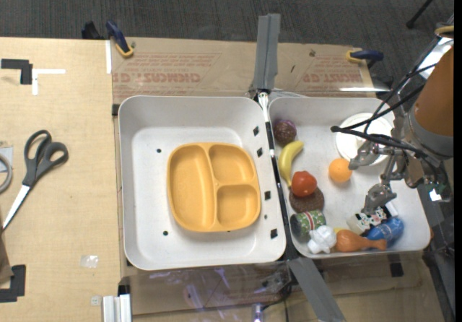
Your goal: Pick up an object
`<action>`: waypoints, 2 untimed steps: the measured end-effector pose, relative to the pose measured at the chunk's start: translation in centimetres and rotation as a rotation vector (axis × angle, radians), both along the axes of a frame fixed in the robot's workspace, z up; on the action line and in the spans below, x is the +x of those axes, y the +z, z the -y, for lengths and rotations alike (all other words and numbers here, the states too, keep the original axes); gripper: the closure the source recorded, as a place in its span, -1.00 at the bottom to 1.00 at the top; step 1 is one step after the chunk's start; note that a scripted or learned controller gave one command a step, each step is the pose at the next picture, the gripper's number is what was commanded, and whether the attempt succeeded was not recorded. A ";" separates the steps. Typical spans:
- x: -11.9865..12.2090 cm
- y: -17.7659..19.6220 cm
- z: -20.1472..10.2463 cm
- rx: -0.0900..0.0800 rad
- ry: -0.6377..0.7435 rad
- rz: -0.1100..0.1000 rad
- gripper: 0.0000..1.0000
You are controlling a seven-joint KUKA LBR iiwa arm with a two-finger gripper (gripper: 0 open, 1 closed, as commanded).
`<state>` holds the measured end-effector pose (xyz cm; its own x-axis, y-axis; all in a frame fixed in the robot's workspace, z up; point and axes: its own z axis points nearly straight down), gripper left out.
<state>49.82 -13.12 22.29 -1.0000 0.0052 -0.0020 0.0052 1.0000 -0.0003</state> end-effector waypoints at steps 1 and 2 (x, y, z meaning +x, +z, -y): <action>4.6 -13.0 -2.8 0.000 0.047 0.002 -1.00; 4.8 -12.0 -2.7 -0.002 0.049 0.007 1.00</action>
<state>54.62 -10.37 10.30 -0.9990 -0.0440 -0.0089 -0.0440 0.9990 -0.0029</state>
